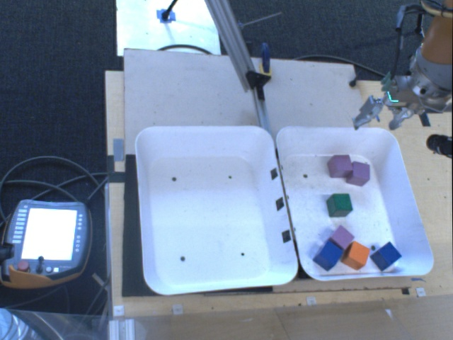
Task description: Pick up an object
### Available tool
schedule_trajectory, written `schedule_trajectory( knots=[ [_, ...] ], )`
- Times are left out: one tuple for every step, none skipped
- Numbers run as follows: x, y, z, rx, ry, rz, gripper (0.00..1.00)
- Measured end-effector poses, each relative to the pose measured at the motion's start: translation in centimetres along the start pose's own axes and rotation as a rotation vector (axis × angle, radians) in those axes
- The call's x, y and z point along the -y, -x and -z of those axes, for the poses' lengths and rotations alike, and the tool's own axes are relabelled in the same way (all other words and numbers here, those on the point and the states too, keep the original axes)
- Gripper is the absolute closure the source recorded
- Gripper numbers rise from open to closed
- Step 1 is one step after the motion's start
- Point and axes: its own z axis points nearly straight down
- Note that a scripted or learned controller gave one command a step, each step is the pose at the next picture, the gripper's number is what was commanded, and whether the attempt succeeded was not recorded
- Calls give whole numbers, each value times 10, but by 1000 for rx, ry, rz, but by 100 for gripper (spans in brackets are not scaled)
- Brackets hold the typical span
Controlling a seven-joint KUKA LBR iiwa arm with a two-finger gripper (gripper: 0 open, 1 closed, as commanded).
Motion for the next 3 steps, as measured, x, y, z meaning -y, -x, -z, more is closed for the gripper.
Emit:
schedule_trajectory(
  knots=[
    [-1, 0, 3, 2, 4, 1, 0],
    [3, 2, -59, 1, -1, -2, 0],
    [3, 6, -121, 1, -1, -2, 0]
  ],
)
